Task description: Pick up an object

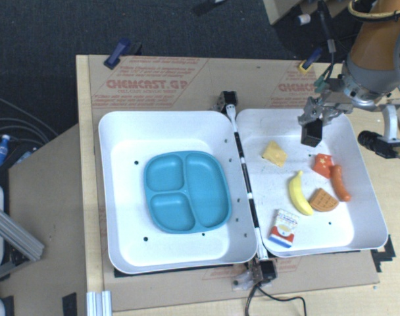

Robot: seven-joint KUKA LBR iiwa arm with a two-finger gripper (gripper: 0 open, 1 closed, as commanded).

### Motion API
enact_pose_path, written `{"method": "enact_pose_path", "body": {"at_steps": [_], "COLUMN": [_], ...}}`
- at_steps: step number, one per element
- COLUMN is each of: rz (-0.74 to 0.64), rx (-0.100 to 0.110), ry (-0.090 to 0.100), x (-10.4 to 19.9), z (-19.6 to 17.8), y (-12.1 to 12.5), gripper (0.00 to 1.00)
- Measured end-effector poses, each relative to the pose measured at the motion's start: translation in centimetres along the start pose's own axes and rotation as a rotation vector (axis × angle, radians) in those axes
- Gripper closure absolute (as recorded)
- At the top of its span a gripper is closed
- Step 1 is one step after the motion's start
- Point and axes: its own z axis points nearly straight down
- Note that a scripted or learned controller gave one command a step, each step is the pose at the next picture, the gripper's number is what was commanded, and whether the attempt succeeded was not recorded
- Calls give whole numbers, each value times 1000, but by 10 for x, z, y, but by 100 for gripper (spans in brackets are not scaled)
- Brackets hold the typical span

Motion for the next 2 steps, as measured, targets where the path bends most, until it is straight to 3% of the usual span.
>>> {"method": "enact_pose_path", "body": {"at_steps": [1, 2], "rz": [1, 0], "rx": [5, 7], "ry": [2, 2], "x": [59, 156], "z": [-47, -22], "y": [-62, -96], "gripper": [100, 100]}}
